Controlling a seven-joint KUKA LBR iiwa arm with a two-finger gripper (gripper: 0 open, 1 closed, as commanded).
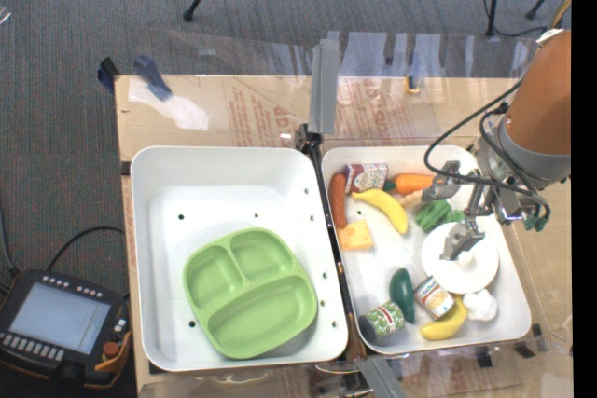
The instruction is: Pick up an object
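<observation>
I see L bin (159, 191) w/ green tray (250, 292); R bin (518, 308) w/ toy food, white plate (459, 267); pincer (454, 217) open above it.

The arm (550, 102) runs off the right edge, its upper part cut away. The gripper (459, 214) covers part of the white plate (466, 273) and the green vegetable (431, 217). Labels on the small cans (435, 297) are too small to read.
</observation>
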